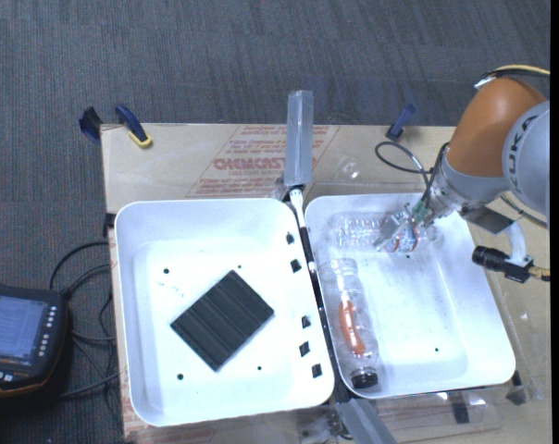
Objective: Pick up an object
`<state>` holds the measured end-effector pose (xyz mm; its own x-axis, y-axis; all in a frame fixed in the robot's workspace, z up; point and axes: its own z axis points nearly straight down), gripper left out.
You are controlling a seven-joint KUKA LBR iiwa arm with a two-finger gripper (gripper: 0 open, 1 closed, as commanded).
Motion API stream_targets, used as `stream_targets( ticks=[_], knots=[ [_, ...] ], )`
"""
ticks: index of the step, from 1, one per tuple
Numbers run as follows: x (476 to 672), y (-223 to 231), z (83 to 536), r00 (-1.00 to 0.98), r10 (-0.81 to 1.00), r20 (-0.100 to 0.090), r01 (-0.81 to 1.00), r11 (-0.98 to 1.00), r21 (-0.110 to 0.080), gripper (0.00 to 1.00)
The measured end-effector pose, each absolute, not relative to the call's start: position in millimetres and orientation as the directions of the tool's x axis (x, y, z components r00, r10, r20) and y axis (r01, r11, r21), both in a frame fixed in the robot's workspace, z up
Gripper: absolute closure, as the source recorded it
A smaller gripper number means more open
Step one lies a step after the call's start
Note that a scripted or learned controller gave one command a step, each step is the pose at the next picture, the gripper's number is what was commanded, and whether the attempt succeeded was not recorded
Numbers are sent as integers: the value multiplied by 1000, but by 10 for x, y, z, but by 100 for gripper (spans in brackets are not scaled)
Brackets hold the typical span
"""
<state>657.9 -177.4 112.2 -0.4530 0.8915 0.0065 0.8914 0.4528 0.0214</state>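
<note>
Bottles are what we find in the right bin (465, 359): one clear bottle (352, 320) with an orange shape inside lies lengthwise along the bin's left wall, its dark cap toward the bottom of the frame, and a second, crumpled clear bottle (358, 230) lies across the bin's upper part, just above the first. We see the gripper (402, 236) low over the upper middle of this bin, at the right end of the crumpled bottle and seemingly touching it, though the clear plastic and the metal parts blur together there. Whether the jaws are open, closed, or pinching anything we cannot tell. The grey arm (515, 155) comes in from the right of the frame, its orange band bulging above the wrist, with a black cable looping beside it. In the left bin (131, 377) we see a dark ribbed rectangular pad (223, 319) lying flat and turned at an angle, near the bin's middle. Both bins sit side by side on the wooden bench (205, 151), with a row of small black clips along the seam between them. At the upper left corner of the bench we see a blue and yellow clamp (130, 126), and another blue clamp (402, 120) sits at the upper right. At the lower left of the frame, off the bench, a handheld control pendant (18, 333) with a lit screen rests on the grey carpet.
</note>
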Motion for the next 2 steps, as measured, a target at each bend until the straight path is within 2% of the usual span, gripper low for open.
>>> stream_targets(
  ticks=[2],
  knots=[
    [6582,-1815,1100,-432,902,14,902,432,22,0]
  ],
)
